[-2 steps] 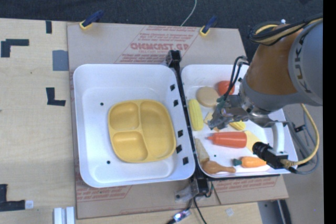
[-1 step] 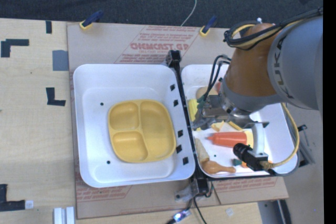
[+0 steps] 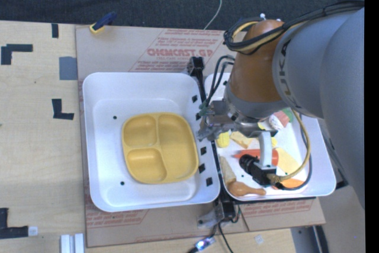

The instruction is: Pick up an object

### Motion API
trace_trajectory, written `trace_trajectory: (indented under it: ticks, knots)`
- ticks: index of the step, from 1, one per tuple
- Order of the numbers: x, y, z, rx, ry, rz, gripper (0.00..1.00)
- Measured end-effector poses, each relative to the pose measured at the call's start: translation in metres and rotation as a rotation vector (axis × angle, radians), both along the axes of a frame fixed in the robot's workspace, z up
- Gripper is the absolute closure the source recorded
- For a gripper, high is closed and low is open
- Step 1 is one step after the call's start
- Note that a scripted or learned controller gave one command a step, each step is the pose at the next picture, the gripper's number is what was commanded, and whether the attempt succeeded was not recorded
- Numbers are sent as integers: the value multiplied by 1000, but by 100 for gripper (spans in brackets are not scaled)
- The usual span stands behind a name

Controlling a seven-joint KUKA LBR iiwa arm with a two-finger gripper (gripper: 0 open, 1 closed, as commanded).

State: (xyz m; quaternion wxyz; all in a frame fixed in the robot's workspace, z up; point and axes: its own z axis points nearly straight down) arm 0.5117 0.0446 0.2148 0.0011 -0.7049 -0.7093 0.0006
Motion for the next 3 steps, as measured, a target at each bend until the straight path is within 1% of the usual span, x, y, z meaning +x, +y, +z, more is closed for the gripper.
trace_trajectory:
  ticks: [1,2,3]
  knots:
    - [-3,-7,1,-1,1,-5,100]
    - [1,-8,9,-1,0,-5,100]
    - [-7,3,19,0,0,-4,100]
